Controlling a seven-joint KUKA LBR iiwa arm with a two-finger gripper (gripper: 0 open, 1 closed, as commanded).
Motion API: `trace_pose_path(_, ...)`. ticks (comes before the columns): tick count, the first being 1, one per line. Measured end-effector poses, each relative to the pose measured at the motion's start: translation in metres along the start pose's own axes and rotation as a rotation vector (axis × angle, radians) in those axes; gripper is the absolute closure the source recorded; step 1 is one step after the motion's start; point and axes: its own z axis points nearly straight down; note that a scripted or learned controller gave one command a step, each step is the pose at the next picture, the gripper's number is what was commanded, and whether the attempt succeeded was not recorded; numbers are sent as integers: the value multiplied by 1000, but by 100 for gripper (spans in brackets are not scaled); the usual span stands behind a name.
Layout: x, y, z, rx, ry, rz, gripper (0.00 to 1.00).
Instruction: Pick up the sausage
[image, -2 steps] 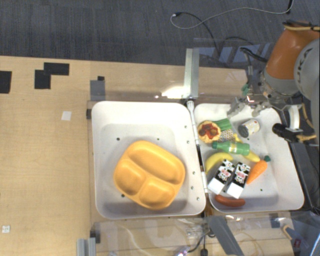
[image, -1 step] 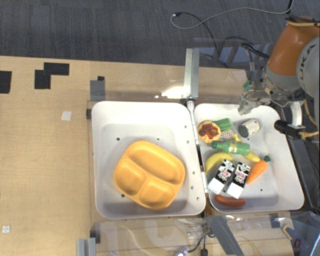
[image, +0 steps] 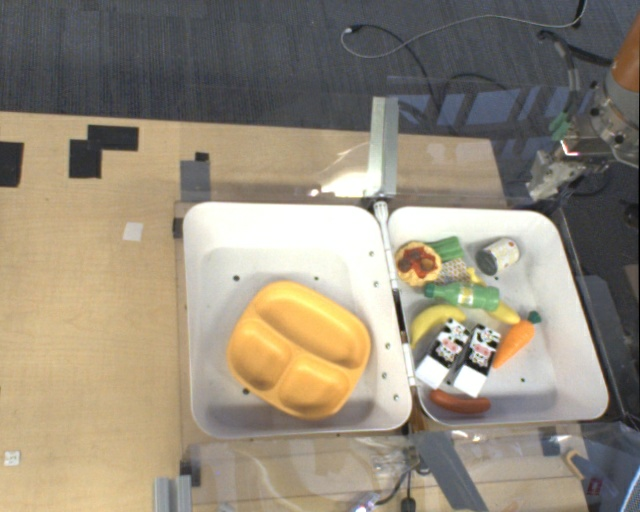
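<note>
The sausage (image: 460, 403), short and red-brown, lies against the front wall of the right bin (image: 565, 300), just in front of two small black-and-white cartons (image: 465, 352). My gripper (image: 548, 180) hangs at the view's upper right, beyond the right bin's far right corner and well away from the sausage. Nothing shows under it. The arm's orange band (image: 628, 55) is at the top right edge.
The right bin also holds a banana (image: 430, 322), a carrot (image: 514, 342), a green bottle (image: 462, 294), a pizza slice (image: 418, 261) and a grey can (image: 497, 256). A yellow divided plate (image: 298, 346) sits in the left bin (image: 215, 250). A metal divider (image: 385, 150) stands between the bins.
</note>
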Motion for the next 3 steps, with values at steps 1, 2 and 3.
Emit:
trace_pose_path(1,-57,2,-72,-2,-2,-292,100)
trace_pose_path(2,-68,29,-107,-4,-4,-554,100)
trace_pose_path(3,-41,20,-105,0,0,-830,100)
